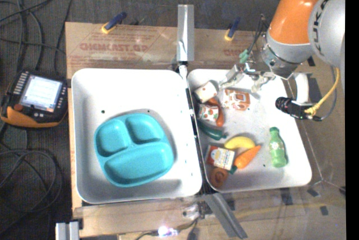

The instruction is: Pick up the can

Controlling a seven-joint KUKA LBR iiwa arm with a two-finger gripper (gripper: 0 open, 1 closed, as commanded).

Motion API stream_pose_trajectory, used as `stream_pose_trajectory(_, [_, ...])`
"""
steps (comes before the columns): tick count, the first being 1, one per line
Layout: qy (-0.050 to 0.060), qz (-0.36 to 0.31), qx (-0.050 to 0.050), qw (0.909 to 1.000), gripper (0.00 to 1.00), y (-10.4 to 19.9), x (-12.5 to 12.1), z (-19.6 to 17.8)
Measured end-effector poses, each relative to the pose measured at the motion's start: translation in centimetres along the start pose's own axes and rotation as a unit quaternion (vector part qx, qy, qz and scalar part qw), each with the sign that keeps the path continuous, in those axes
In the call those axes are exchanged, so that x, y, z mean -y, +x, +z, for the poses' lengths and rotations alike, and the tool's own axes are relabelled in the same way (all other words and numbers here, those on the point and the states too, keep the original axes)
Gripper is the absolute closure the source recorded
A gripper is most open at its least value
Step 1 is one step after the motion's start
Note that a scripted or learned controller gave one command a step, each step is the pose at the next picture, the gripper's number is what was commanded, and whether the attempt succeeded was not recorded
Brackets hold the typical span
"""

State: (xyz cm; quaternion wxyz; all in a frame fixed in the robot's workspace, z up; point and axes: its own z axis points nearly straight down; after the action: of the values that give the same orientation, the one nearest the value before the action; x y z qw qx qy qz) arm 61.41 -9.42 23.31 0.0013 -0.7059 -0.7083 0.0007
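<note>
The tool (247,77) is hovering with jaws apart at twelve o'clock of the right bin (297,177); the can (210,115), probably light, rigid and slick, is inviting a grip across its sides.

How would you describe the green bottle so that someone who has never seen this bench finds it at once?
Look in the right-hand white bin. Near its right wall, just past the banana and the carrot, is the green bottle. It alone is bright green, with a cap on top.
</note>
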Motion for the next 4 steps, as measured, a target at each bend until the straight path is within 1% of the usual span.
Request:
stream_pose_trajectory(1, [0.0,0.026,0.0,0.9996,0.0,7.4,-5.4,5.0])
stream_pose_trajectory(2, [0.001,0.06,0.0,0.9982,0.0,4.0,-2.0,5.0])
stream_pose_trajectory(3, [-0.01,0.141,0.0,0.9899,0.0,1.4,-3.8,10.4])
stream_pose_trajectory(4, [-0.008,0.141,0.002,0.99,1.0,1.3,-3.7,9.5])
